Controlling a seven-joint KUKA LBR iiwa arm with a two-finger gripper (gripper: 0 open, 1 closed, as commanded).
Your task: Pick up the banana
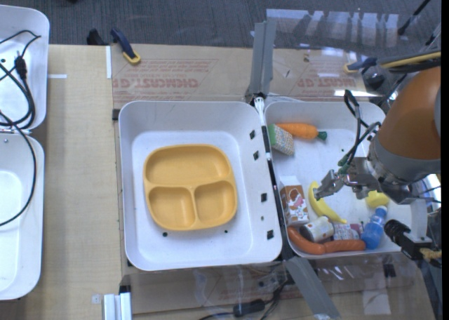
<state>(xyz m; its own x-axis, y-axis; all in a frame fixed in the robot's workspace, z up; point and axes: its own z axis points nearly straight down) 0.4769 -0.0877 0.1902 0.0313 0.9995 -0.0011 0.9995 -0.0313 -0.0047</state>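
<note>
The tool hangs low in the right bin, its dark fingers spread a little and reaching leftward so that their tips sit at the upper end of the banana, one on each side of that end as far as the slanted view lets me judge; nothing is pinched between them yet, and the fruit looks to be lying on the bin floor. That placement makes sense for the task: the banana's top end juts free of the clutter, while its lower curve runs down toward a small white item and a long orange-red sausage-like piece crowding the bin's near edge. Just left of the banana lies a brown snack packet, close enough that the left finger has little room. To the right of the tool, under the grey wrist and orange band of the arm, sit a yellow object and a blue bottle. Farther up the bin are a toy carrot and a small box, well clear of the work. The left bin holds a yellow divided plate, apart from all of this, and both bins rest on the counter.
</note>
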